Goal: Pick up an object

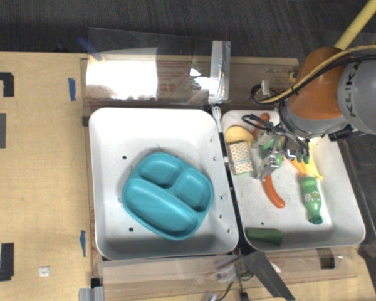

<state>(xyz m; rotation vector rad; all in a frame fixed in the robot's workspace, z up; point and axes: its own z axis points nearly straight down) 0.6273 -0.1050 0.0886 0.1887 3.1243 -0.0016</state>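
Note:
My gripper hangs low in the right bin, near its upper middle, under the grey and orange wrist. Its metal fingers sit among several toys: a yellow rounded piece and a tan patterned block to the left, an orange carrot-like piece just below. A green bottle lies to the lower right, with yellow and orange bits above it. A dark green piece rests at the bin's front edge. I see nothing clearly between the fingers.
The left bin holds a teal three-compartment plate. A clear plastic sheet and a metal bracket stand behind the bins. Cables run from the arm at the upper right. Brown cardboard bench surface lies on the left.

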